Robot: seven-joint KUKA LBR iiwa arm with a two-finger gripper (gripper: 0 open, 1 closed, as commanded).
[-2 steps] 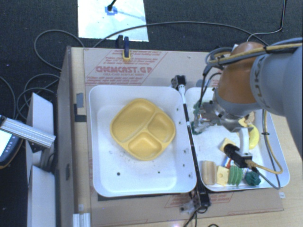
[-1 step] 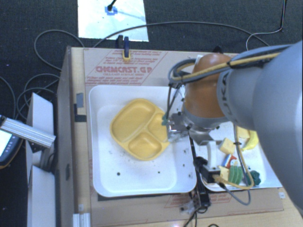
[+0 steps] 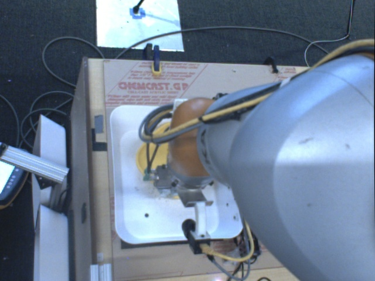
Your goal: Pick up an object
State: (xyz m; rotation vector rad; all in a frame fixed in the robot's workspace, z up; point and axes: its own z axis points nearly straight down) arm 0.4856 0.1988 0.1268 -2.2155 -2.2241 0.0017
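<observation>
A white bin [image 3: 132, 215] lies at the left of the bench. A flat yellow object [image 3: 142, 157] rests on its floor, mostly hidden beneath the arm. The arm's orange band [image 3: 187, 142] hangs over the middle of this bin. My gripper [image 3: 169, 183] points down just below the band, right beside the yellow object's near edge. The wrist covers the gripper's tips, and I cannot make out anything held. A white bracket [image 3: 203, 215] with a black fitting sticks out from the wrist toward the bin's front rim.
The big grey arm link [image 3: 304, 157] covers the right half of the bench. A brown board with red lettering [image 3: 152, 85] lies behind the bin, with a blue and yellow clamp [image 3: 155, 57] on its far edge. Cables [image 3: 58, 45] trail over the dark floor.
</observation>
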